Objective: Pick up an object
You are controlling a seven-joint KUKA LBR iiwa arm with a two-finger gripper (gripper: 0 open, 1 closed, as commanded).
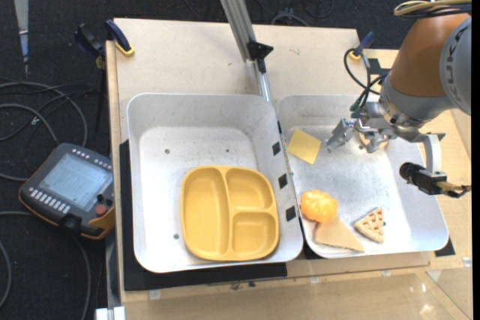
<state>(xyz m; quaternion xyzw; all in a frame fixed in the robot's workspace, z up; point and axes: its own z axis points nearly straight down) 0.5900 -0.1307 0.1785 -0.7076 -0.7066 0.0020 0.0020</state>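
The tool [352, 133] hung spread and grasped nothing in the right bin [420, 225]; the cheese [304, 146] lay just beside it.

Arm [435, 64] reached in over the right bin [420, 236] (orange band up top), gripper [352, 133] low above that bin's far half, fingers spread, nothing between.

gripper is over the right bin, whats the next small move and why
Probably shift the gripper a little toward the yellow cheese slice and lower it. The slice lies flat in the right bin, apart from the orange, the tan wedge and the pizza slice, and it is the nearest thing. Nothing shows between the open fingers.
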